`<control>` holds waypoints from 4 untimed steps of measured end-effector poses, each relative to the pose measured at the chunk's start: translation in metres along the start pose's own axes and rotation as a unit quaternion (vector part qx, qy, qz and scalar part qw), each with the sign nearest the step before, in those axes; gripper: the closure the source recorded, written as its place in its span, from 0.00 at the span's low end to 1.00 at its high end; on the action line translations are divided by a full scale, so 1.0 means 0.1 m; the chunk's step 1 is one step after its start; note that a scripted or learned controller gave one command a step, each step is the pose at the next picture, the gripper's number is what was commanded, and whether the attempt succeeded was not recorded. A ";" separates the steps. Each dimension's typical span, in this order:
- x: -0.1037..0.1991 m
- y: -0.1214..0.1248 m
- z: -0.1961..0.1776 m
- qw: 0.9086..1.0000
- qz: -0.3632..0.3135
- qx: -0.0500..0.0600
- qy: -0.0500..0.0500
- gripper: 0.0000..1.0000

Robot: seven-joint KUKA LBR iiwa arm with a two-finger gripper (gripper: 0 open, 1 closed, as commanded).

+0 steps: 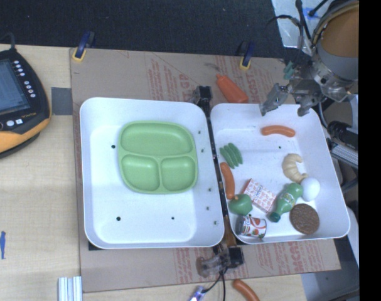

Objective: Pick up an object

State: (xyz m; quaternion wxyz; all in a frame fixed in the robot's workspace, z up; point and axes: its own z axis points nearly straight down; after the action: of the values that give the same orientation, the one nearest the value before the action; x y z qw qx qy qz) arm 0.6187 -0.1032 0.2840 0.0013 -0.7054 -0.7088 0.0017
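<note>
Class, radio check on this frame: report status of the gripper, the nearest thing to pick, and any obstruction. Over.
Gripper open, above right bin's far edge, holding nothing. Sausage nearest, just below it, lying apart from other items. Nothing in the way.

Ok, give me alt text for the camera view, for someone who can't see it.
A grey robot arm's open gripper hovers above the far edge of the right white bin, which holds toy food including a sausage, croissant and green bottle. The left white bin holds a green divided plate.
</note>
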 end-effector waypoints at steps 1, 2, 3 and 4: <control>-0.65 0.02 1.59 1.000 0.000 0.002 -0.001 0.00; -0.85 0.38 1.84 1.000 0.000 0.000 0.000 0.00; -1.09 -0.24 1.55 1.000 0.000 0.000 -0.001 0.00; -1.08 -0.74 1.93 1.000 -0.001 0.000 0.000 0.00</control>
State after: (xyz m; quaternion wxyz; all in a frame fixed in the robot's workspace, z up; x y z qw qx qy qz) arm 0.5444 -0.2119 0.0913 0.0014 -0.7049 -0.7093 0.0020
